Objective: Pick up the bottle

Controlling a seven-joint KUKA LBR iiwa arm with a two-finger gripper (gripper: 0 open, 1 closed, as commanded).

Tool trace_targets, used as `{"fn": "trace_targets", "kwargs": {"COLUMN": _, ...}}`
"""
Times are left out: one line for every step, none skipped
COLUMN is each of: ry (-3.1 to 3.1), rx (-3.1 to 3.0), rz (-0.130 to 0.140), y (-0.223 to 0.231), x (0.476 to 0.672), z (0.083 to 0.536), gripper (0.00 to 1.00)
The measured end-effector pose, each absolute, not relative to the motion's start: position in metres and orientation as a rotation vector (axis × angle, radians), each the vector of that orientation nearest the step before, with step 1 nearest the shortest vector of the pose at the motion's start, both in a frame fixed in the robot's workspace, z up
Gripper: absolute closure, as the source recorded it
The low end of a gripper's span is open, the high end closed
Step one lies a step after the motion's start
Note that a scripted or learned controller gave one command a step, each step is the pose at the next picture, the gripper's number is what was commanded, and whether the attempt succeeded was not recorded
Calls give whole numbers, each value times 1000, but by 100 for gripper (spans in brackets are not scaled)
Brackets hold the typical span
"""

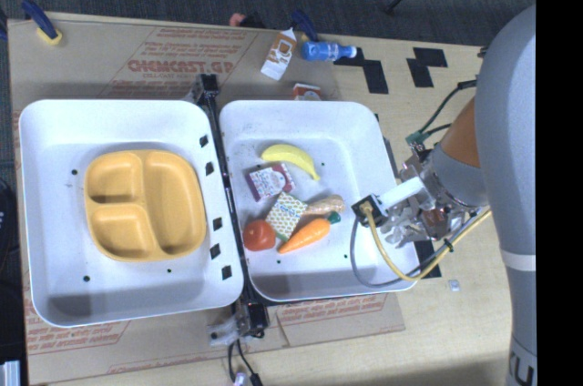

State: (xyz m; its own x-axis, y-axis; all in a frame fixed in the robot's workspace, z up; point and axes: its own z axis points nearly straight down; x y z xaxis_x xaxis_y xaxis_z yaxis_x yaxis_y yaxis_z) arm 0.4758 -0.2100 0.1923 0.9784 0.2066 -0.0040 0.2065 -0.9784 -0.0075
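Observation:
A small tan bottle (322, 207) with a green cap lies on its side in the right bin (364, 125), between a checkered packet (286, 215) and a carrot (305, 235). My gripper (393, 228) hangs over the right rim of that bin, some way to the right of the bottle and apart from it. Cables and the wrist crowd around the gripper. Nothing shows in its grasp.
The right bin also holds a banana (291, 160), a red and white packet (269, 182) and a tomato (259, 236). A yellow divided plate (146, 204) fills the left bin (46, 129). On the bench behind the bins lie a blue bottle (323, 51) and a small carton (279, 55).

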Motion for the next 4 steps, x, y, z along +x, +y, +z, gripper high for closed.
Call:
{"fn": "trace_targets", "kwargs": {"ry": -346, "rx": -3116, "rz": 8, "y": -167, "x": 476, "z": 174, "gripper": 100}}
{"fn": "trace_targets", "kwargs": {"ry": -337, "rx": -3118, "rz": 4, "y": -172, "x": 476, "z": 193, "gripper": 100}}
{"fn": "trace_targets", "kwargs": {"ry": -323, "rx": -3120, "rz": 5, "y": -195, "x": 476, "z": 207, "gripper": 100}}
{"fn": "trace_targets", "kwargs": {"ry": -336, "rx": -3118, "rz": 7, "y": -168, "x": 476, "z": 184, "gripper": 100}}
